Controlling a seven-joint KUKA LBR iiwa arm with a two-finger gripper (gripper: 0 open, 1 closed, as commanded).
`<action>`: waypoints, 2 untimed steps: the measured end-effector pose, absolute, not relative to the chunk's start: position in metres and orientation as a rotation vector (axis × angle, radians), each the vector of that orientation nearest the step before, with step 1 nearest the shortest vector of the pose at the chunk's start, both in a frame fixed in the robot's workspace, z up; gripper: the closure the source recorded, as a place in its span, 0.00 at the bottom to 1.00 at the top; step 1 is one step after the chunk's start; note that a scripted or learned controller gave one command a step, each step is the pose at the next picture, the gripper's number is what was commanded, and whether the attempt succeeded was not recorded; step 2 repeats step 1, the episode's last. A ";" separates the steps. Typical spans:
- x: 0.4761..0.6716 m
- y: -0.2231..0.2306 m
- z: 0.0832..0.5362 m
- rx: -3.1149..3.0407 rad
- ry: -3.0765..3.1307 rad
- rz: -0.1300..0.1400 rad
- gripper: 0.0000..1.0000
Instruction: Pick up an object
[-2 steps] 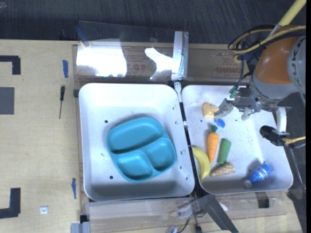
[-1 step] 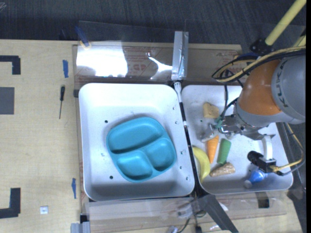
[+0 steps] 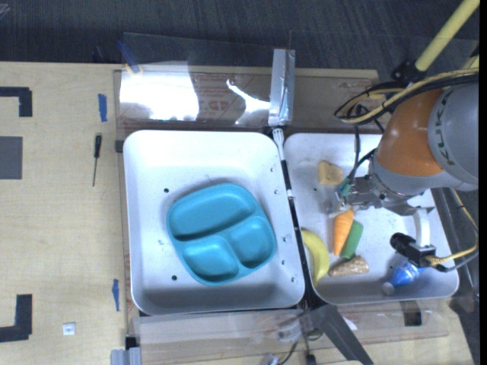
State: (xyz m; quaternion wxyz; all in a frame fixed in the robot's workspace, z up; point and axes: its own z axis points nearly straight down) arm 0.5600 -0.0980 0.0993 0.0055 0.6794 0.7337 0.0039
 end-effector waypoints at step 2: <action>0.600 -0.023 0.187 2.180 2.258 0.009 1.00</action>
